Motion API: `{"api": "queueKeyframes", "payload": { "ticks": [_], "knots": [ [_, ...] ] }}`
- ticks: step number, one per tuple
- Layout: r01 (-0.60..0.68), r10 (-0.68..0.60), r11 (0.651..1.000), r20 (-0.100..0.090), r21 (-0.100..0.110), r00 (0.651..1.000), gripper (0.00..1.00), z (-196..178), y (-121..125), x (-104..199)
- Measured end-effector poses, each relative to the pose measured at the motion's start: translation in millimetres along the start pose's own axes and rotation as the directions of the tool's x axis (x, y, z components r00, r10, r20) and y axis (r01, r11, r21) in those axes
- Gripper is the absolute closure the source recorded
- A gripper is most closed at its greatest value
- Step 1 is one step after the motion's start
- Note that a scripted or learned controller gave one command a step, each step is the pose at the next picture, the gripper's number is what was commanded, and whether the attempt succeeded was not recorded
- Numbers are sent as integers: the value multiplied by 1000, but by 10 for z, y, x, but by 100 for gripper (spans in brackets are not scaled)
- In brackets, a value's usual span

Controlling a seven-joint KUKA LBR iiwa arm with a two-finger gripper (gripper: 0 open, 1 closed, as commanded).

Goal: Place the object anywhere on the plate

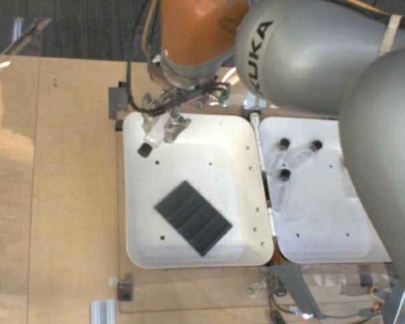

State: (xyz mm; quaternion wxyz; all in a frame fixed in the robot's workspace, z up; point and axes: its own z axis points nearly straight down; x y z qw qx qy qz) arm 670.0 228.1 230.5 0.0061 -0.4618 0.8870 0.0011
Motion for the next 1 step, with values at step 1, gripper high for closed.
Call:
{"api": "queueKeyframes", "payload": {
  "ticks": [1],
  "knots": [
    [296, -296, 955, 0, 0, 955, 100, 100, -31, 44]
  ]
}}
